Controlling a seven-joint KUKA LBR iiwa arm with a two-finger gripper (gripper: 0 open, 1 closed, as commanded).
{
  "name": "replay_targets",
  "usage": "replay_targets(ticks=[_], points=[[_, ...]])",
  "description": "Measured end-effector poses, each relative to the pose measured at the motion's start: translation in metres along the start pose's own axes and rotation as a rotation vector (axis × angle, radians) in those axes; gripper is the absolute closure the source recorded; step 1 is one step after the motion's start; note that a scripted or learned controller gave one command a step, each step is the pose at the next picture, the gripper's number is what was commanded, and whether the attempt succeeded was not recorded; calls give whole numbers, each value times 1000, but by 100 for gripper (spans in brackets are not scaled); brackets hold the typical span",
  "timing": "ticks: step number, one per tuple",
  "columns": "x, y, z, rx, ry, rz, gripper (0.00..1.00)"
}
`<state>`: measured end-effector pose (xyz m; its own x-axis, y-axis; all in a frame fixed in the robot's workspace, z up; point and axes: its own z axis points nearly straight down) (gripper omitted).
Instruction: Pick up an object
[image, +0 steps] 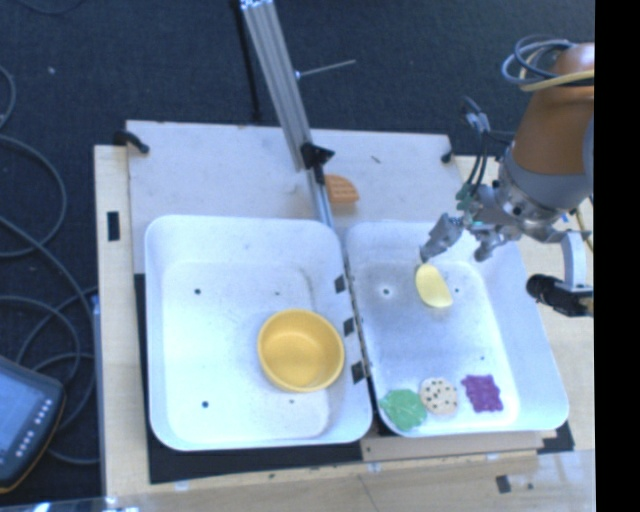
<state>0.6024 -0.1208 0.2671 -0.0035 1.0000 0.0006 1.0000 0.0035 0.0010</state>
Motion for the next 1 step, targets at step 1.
replay_targets(ticks=[1], points=[[0,0,0,0,0,1,0]])
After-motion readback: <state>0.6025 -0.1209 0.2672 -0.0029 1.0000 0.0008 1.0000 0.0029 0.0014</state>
